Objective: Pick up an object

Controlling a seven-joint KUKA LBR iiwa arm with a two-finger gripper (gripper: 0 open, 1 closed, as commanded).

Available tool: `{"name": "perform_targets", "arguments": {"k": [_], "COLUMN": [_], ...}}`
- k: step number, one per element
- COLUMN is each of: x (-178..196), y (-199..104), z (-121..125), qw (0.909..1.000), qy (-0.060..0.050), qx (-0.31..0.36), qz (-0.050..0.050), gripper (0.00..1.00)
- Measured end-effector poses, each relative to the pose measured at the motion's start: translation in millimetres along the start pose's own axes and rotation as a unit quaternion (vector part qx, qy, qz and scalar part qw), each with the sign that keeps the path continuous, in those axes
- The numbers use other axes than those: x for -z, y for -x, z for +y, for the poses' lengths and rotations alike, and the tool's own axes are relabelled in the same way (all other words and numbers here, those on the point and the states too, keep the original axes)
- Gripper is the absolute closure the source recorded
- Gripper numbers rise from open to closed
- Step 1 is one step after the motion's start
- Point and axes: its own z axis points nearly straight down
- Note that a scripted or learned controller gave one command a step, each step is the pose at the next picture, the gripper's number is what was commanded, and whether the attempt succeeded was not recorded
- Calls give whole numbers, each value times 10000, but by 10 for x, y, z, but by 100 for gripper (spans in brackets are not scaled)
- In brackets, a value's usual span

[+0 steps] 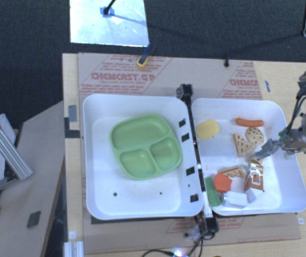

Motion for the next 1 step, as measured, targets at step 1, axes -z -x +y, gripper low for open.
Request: {"name": "perform_targets", "arguments": {"k": [1], "x": [-420], "y": [-32], "z": [8], "qw": [10000], "qy": [-15], "qx": [-9], "qz": [8], "gripper": [0]}}
